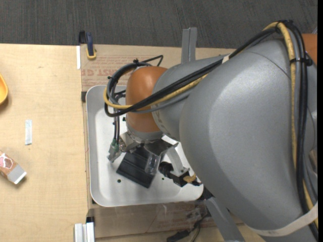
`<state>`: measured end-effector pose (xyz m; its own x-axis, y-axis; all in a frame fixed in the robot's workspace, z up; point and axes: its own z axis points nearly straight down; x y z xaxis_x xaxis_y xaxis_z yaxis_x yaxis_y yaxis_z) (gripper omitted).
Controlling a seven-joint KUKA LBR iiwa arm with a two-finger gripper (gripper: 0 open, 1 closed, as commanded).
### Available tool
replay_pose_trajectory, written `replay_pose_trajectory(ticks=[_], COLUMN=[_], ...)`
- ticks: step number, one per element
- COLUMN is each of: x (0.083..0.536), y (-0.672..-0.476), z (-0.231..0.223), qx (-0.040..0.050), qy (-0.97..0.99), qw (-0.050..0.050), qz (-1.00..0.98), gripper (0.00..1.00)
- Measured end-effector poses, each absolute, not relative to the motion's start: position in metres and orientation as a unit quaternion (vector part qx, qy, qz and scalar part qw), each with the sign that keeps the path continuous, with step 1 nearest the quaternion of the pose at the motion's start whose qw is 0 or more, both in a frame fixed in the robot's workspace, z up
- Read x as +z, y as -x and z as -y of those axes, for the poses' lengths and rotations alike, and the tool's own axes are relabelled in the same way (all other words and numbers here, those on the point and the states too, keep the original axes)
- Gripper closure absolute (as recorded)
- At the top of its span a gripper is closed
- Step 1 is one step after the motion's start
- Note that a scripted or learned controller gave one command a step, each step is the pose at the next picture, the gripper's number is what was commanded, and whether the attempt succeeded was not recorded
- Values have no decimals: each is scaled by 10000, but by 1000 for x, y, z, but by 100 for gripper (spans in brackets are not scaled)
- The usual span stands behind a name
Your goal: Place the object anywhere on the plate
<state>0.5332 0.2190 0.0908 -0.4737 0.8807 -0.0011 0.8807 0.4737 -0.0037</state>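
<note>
My gripper [135,169], a black block below the orange wrist band [144,102], hangs low inside the white bin [97,135], near its front edge. The grey arm covers most of the bin's right side and everything to the right of it. No loose object can be made out under or beside the gripper; the bin floor directly beneath it is hidden.
On the wooden bench left of the bin lie a small white strip [28,132], a brown and white packet [11,168] and an orange piece [2,91] at the left edge. A blue clamp [90,43] sits at the bench's back edge.
</note>
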Motion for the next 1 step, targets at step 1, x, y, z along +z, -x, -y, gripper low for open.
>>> replay_pose_trajectory(ticks=[1], x=[92], y=[-615], z=[-187], qx=[10], qy=[6157], qw=[-14], qz=[7880], gripper=[0])
